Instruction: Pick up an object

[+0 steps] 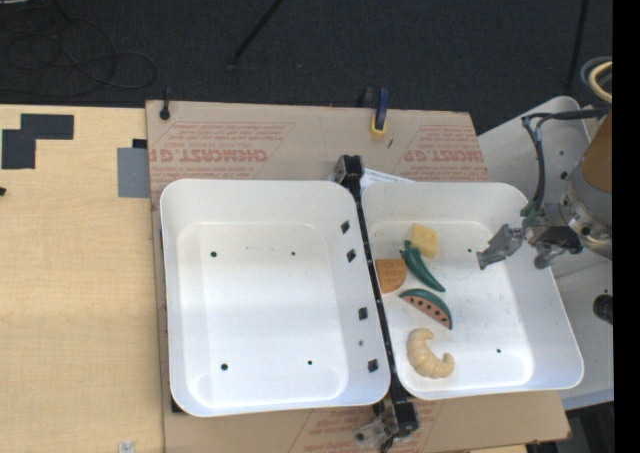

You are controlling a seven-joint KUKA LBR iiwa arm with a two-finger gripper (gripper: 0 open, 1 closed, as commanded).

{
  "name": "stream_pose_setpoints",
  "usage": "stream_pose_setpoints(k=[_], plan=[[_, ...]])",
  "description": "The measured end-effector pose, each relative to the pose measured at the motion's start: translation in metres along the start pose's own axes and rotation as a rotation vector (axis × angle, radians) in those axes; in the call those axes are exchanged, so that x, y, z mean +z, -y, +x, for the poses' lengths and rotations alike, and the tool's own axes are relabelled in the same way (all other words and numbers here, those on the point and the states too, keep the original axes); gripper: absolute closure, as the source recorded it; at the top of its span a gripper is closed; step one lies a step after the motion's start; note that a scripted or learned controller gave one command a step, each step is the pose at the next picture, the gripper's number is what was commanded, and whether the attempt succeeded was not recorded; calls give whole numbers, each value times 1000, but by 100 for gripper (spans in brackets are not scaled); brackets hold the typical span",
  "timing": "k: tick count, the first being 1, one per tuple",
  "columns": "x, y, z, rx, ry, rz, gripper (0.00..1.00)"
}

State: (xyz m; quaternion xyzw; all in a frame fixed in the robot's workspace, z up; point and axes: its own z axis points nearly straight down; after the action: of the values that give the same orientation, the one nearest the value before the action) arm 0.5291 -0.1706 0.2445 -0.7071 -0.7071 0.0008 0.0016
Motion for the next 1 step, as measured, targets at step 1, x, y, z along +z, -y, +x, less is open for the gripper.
stream_pose_setpoints(k=[1], plan=[[114, 24, 37, 1, -5, 12, 0]])
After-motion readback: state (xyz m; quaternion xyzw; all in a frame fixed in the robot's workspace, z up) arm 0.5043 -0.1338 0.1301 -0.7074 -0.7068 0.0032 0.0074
